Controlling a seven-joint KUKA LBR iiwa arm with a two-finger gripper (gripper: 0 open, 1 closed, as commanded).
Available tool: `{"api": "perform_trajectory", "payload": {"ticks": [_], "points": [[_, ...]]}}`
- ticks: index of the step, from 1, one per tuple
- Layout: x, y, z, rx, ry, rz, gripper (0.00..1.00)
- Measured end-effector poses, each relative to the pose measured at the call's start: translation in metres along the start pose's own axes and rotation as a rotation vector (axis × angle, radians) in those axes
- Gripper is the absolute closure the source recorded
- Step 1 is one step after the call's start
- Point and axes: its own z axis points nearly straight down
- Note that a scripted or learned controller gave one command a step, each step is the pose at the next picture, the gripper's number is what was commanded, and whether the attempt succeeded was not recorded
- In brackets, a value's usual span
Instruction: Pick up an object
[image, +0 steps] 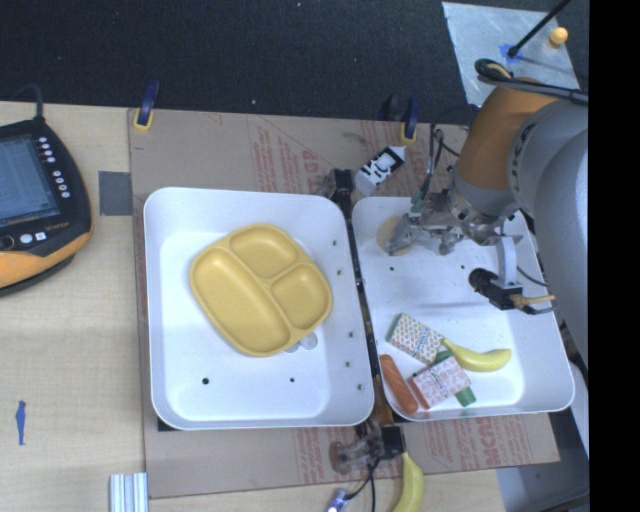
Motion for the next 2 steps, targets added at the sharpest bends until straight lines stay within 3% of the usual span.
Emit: {"api": "perform_trajectory", "payload": {"ticks": [1, 2], "points": [[-0.021, 0.0, 0.0, -0.002, -0.001, 0.001, 0.0], [0.003, -0.033, 0.001, 0.002, -0.001, 0.0, 0.0]]}}
